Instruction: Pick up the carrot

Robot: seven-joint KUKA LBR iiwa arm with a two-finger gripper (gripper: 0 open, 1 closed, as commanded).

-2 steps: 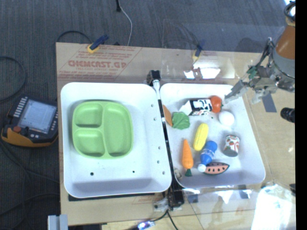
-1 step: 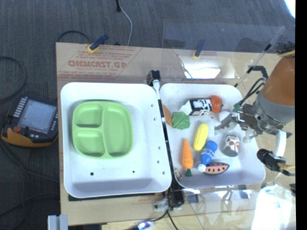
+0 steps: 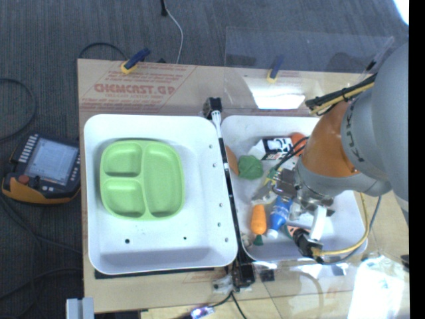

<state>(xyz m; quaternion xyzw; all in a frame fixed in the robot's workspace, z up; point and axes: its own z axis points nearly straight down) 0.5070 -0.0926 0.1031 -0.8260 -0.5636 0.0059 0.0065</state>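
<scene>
Red lettering printed on the brown board [image 3: 133,88] under the bins reads "CHEMCAST GP" upside down along its far edge; the words on the small black-and-white packet [image 3: 275,145] in the right bin [image 3: 345,234] are too small to read, and so is the screen of the grey and orange handheld pendant [image 3: 41,170] lying on the floor to the left. The board rests on a bench over dark grey carpet [image 3: 66,25], held at its far edge by a blue and yellow clamp [image 3: 135,60] and a second clip [image 3: 273,70], with black cables trailing over the carpet. The left bin [image 3: 119,244] holds a light green divided plate [image 3: 142,179] with three compartments. A clear plastic sheet lies over the far right of the bench. In the right bin the carrot [image 3: 258,219], short and orange, lies near the bin's near-left corner, close to the wall shared with the left bin, with a small green piece just below it. A green rounded toy [image 3: 250,167] sits farther back, beside an orange object against the dividing wall. The gripper [image 3: 284,208] hangs low over the middle of the right bin, just right of the carrot, with a blue item at its tip; how far its jaws stand apart cannot be told, and the carrot is not in its hold.
</scene>
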